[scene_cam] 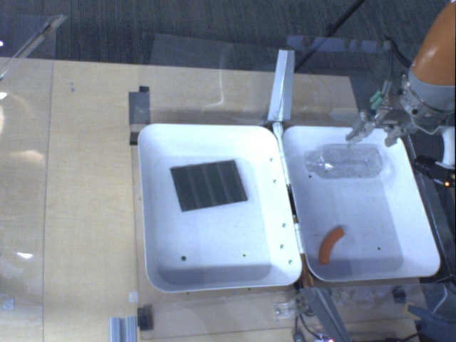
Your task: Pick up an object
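A clear plastic bottle (343,161) lies on its side at the back of the right bin (417,212). An orange sausage-shaped piece (330,244) rests near that bin's front. A dark ribbed rectangular pad (209,184) lies flat in the left bin (214,262). My gripper (372,134) hangs over the right bin's far edge, just above and behind the bottle. It is open, with nothing between its fingers.
A metal upright (281,84) stands behind the seam between the two bins. Black brackets (139,109) sit at the left bin's back corner. The arm's orange band (434,52) is at the upper right. Cables and fittings lie below the bins' front edge.
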`<state>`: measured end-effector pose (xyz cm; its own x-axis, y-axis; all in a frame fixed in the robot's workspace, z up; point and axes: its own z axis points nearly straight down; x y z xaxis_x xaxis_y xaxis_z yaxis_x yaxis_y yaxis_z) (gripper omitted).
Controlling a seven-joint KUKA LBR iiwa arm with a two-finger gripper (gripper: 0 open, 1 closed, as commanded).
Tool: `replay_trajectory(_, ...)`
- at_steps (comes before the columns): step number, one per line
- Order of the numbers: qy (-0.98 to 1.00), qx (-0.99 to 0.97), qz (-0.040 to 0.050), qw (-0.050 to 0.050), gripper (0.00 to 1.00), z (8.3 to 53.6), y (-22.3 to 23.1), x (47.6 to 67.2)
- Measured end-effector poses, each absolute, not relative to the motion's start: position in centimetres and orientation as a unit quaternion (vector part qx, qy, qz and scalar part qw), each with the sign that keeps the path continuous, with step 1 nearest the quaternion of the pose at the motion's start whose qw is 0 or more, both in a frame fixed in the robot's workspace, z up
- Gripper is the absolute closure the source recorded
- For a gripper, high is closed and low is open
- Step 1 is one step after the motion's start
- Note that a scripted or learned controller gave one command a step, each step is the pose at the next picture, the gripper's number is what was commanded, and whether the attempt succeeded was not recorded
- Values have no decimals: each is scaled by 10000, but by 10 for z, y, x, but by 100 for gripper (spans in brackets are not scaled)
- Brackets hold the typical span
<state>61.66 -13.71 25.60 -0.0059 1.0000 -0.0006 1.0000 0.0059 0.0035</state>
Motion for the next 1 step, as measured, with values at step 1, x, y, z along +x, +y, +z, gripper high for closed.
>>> replay_trajectory(1,7808,6247,19,48,0,304,-178,652)
